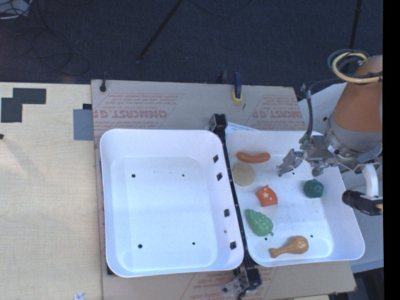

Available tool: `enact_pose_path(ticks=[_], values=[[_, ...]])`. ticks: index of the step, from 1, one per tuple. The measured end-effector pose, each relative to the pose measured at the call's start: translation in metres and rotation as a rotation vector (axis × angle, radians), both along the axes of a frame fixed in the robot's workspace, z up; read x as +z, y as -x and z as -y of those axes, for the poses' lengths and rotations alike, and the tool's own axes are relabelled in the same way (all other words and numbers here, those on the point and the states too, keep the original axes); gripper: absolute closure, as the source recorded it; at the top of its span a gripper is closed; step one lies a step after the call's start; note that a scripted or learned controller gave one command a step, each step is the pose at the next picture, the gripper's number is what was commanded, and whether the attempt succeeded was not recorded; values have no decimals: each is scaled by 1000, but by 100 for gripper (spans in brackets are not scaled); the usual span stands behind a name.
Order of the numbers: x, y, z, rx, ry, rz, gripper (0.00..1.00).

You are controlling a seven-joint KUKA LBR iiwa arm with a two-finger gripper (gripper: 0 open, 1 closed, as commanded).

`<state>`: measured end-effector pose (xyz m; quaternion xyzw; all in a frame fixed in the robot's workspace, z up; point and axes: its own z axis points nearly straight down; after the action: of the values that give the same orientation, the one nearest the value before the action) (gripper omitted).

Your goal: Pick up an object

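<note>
From my remote station, the gripper [292,162] hung over the right bin [350,242], apparently spread apart and grasping nothing. The hot dog [253,157] lay just left; the dark green ball [314,188] sat nearby.

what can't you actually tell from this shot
- Gripper, camera view: small and blurred, so whether its jaws are open or shut is unreadable.
- Far right corner of the right bin: covered by the arm's wrist.
- Pale round object: low contrast against the bin, so its identity is unclear.
- Red object: too small to identify.
</note>
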<state>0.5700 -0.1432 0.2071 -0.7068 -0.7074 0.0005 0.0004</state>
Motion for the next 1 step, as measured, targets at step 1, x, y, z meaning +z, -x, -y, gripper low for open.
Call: enact_pose_path(ticks=[1], values=[[-53, -5, -28, 2, -3, -7, 0]])
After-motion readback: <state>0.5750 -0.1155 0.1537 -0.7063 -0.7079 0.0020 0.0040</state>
